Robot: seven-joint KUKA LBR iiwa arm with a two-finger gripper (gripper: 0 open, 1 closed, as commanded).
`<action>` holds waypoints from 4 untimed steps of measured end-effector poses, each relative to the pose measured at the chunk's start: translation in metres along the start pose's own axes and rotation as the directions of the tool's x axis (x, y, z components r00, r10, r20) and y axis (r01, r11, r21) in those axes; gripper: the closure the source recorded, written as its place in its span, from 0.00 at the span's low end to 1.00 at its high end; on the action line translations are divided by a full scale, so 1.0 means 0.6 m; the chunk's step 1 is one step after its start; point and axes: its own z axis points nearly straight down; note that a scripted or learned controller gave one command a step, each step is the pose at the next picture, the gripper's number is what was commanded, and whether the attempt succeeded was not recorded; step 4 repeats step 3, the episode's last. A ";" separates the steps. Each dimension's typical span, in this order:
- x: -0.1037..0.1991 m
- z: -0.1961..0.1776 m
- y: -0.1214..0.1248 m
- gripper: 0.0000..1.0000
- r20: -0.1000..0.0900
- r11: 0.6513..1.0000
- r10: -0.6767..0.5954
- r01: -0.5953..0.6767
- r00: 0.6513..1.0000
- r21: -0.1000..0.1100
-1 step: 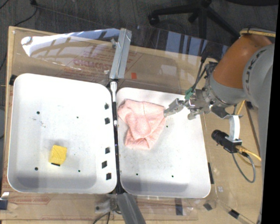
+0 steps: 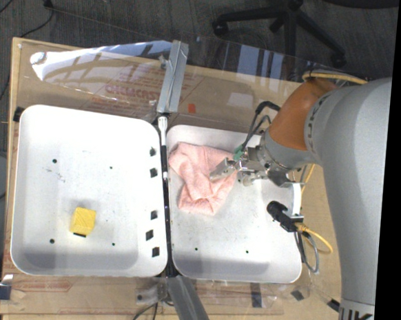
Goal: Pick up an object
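A crumpled pink cloth [image 2: 195, 179] lies in the upper left part of the right bin [image 2: 248, 260]. My gripper [image 2: 226, 170] reaches in from the right and sits low at the cloth's right edge, touching or just over its folds. A small yellow block [image 2: 83, 220] rests in the lower left part of the left bin [image 2: 84, 147], far from the gripper.
The grey arm with its orange band [image 2: 293, 118] covers the right bin's upper right side. A black cable connector [image 2: 282, 216] and yellow wires hang over the right bin's right rim. A metal divider [image 2: 162, 187] runs between the bins.
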 end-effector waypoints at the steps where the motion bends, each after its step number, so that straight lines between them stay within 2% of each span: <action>1: 0.048 0.002 0.058 0.00 0.002 0.981 -0.195 0.195 0.981 -0.004; 2: 0.049 -0.014 0.059 1.00 0.002 0.980 -0.200 0.200 0.980 -0.002; 3: 0.153 -0.207 0.093 1.00 0.003 0.941 -0.338 0.338 0.941 -0.004; 4: 0.153 -0.207 0.093 1.00 0.003 0.941 -0.338 0.338 0.941 -0.004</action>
